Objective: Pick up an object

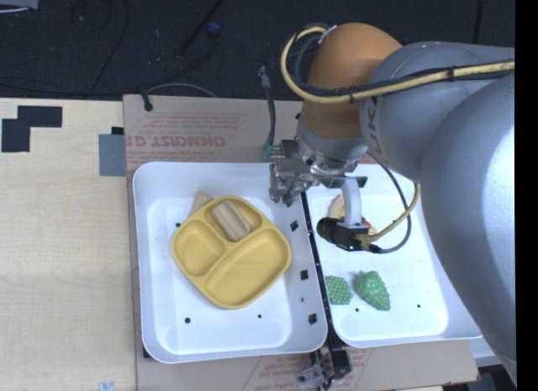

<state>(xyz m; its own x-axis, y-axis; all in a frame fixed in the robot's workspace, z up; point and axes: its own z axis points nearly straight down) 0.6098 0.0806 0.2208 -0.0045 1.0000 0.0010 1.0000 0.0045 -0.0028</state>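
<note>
The tool [288, 186] hangs over the bins' shared rim; whether it is apart or together cannot be told. Two green objects [360, 289] lie below-right of it, a yellow divided plate [244, 267] lower-left. The cardboard's [185, 133] red print is unreadable.

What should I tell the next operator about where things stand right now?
Gripper: low over the divider between the two bins, at their far end. I cannot tell whether it is open or shut, and nothing shows in it.
Left bin: a yellow divided plate with a tan block lying in its far compartment.
Right bin: two green pieces, a flat one and a lumpy one, side by side near the front; a pale thing mostly hidden behind the wrist.
Done: nothing lifted yet.
Left: pick one object and grasp it.
</note>
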